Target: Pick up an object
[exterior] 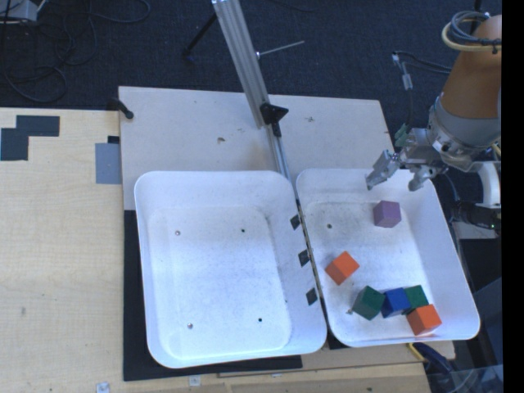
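A purple cube (387, 214) lay in the upper part of the right bin (455, 252), on the bin's speckled floor and well apart from the other blocks. The gripper (399, 174) hung just above and beside it, over the bin's upper rim, with its two fingers (381, 171) spread apart and nothing between them; the cube sat below the gap, a little toward the near side, untouched.

Further down the same bin an orange cube (343, 267) rested alone near the divider side. In the bin's lower corner four blocks were bunched together: a dark green cube (369, 302), a blue cube (395, 300) touching it, a green cube (416, 295) just behind the blue one, and a second orange cube (423, 319) at the front of the cluster. None of them stood between the fingers and the purple cube.

The left bin (155, 219) sat beside the right one, their rims meeting along a line marked by small black clips (304, 257). Both bins rested on a pale board (188, 129) on the counter (57, 244). A slanted aluminium rail (243, 51) ran down from the top of the view toward the join between the bins. The arm's orange band (473, 80) showed at the right, above the grey wrist (458, 137). No writing or label could be read on anything.
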Controlling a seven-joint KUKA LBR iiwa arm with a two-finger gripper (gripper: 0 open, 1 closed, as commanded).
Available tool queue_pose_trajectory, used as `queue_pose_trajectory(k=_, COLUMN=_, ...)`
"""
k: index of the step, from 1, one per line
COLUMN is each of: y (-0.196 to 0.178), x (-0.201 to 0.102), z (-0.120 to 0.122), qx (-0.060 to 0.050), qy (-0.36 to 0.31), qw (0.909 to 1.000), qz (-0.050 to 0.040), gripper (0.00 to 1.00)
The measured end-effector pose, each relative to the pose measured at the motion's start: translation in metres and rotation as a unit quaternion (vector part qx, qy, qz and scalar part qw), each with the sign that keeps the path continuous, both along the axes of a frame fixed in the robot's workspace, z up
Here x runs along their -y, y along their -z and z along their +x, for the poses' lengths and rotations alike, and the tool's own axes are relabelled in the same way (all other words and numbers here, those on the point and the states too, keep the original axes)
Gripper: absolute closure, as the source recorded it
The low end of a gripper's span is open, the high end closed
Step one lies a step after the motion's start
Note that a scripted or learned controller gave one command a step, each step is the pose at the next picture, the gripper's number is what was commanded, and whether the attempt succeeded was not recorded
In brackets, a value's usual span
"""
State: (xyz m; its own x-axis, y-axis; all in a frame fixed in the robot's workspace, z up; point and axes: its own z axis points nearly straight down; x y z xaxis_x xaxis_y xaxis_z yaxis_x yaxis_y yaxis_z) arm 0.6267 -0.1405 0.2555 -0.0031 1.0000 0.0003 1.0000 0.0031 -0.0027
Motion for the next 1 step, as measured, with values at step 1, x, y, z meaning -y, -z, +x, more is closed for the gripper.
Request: queue_pose_trajectory(k=1, y=0.1383, x=0.0364, z=0.0033, qx=0.011, qy=0.001, qw=0.9999, qz=-0.0037, gripper=0.0)
